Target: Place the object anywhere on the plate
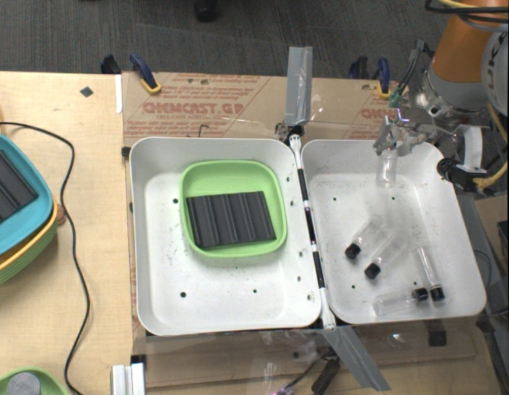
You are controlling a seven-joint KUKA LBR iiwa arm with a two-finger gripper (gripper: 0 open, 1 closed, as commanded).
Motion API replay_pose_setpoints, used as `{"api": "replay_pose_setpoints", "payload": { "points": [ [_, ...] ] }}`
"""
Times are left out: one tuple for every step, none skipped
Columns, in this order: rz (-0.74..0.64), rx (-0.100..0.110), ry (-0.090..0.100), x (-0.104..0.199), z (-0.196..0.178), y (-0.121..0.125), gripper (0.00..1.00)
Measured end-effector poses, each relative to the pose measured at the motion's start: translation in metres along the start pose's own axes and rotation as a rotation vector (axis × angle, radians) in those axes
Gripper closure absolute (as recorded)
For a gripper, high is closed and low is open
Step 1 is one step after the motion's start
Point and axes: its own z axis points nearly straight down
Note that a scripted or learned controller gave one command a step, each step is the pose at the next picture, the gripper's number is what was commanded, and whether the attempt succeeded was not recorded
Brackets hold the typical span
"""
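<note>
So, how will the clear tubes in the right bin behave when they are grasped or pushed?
The clear tubes look round and smooth, so they will probably roll or slip. They seem thin and light, likely easy to knock aside. One appears to hang from the end effector, perhaps loosely.

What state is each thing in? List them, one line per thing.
Hand: above the right bin's far edge, a clear tube hanging between its fingers.
Held tube: upright.
Green plate: in the left bin, carrying a dark ribbed insert.
Other tubes: lying flat in the right bin.
</note>
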Motion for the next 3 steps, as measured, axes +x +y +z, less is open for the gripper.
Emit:
{"api": "replay_pose_setpoints", "payload": {
  "points": [
    [0.000, -0.001, 0.000, 0.000, 0.000, 0.000, 0.00],
    [0.160, -0.002, 0.000, 0.002, -0.053, -0.022, 0.00],
    [0.447, 0.002, 0.001, 0.031, -0.057, -0.030, 0.00]
  ]
}}
